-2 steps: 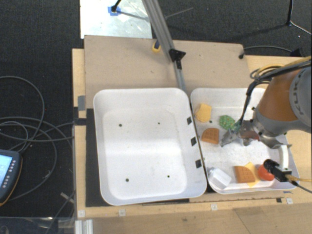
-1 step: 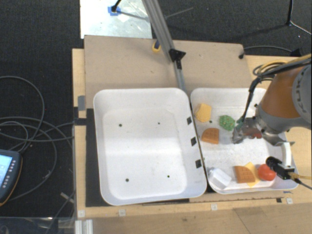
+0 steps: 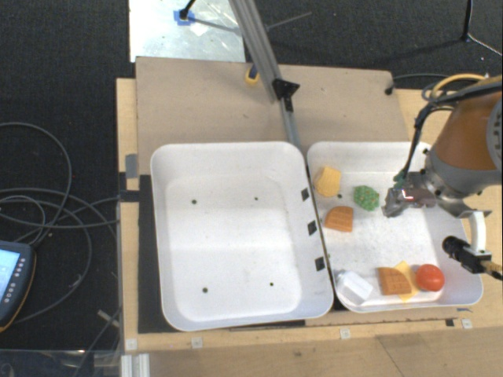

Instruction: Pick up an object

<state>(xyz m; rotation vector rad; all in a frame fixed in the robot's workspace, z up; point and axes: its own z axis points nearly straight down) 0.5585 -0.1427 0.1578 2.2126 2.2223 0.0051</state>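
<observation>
Dark carpet surrounds a pale wooden bench point(image 3: 346, 100) that carries two shallow white bins side by side. Left bin point(image 3: 169, 210): bare white floor with a few small dark marks. Right bin point(image 3: 376, 154): several small objects, namely a yellow block point(image 3: 328, 181) near the upper left, an orange block point(image 3: 339, 219) just below it, a green lumpy object point(image 3: 365, 197) beside both, a white object point(image 3: 354, 287) at the lower left corner, a brown slab point(image 3: 393, 280) overlapping a yellow wedge point(image 3: 405, 271), and a red ball point(image 3: 429, 276) just beside these at the lower right. Arm point(image 3: 465, 144), grey with an orange band, enters from the right; its gripper point(image 3: 395, 202) sits over the right bin, just right of the green lumpy object, and whether it is released or clenched cannot be told at this slant. Nothing is visibly held between its tips. Grey pole point(image 3: 255, 34) crosses the bench from the top. Black cables point(image 3: 47, 203) lie on the carpet at left.
</observation>
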